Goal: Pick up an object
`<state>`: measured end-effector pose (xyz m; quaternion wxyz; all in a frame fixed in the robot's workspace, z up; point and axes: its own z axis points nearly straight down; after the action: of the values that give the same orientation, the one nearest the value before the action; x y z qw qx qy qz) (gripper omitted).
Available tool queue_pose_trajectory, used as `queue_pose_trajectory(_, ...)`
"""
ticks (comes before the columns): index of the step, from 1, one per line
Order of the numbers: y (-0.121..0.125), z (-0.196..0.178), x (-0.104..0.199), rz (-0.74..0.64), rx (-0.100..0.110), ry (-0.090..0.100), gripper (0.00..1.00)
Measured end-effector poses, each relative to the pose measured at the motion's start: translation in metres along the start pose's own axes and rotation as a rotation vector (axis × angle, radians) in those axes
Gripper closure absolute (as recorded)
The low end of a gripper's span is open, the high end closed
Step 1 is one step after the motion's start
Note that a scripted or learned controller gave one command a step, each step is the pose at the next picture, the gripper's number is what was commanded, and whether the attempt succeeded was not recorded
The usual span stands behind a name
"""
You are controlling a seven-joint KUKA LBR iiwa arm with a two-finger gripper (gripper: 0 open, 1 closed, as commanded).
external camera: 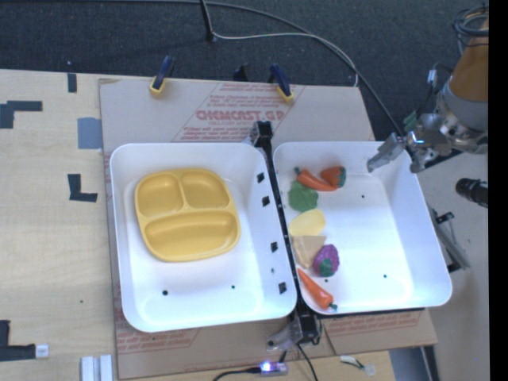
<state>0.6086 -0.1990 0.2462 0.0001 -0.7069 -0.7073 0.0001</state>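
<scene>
The right bin (397,236) holds toy food along its left wall: an orange carrot (312,182) beside a red pepper (334,175), a green broccoli (302,198), a yellow lemon-like piece (307,222), a pale wedge (308,249), purple grapes (326,259) and a second carrot (315,289). My gripper (402,157) hangs over the bin's upper right corner, well to the right of the food. Its fingers (384,154) are spread open with nothing between them.
The left bin (127,292) holds a yellow divided plate (186,213). A black divider with clips (274,228) runs between the bins. Blue and yellow clamps (161,76) and a cable (317,38) lie behind the bins. The right bin's right half is bare white floor.
</scene>
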Motion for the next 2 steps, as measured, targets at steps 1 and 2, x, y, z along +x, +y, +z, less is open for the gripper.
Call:
queue_pose_trajectory(1,-0.0230,-0.1532,0.0482,-0.003,-0.013,-0.001,0.00)
queue_pose_trajectory(2,-0.0237,-0.1564,0.0472,0.000,-0.001,-0.001,1.00)
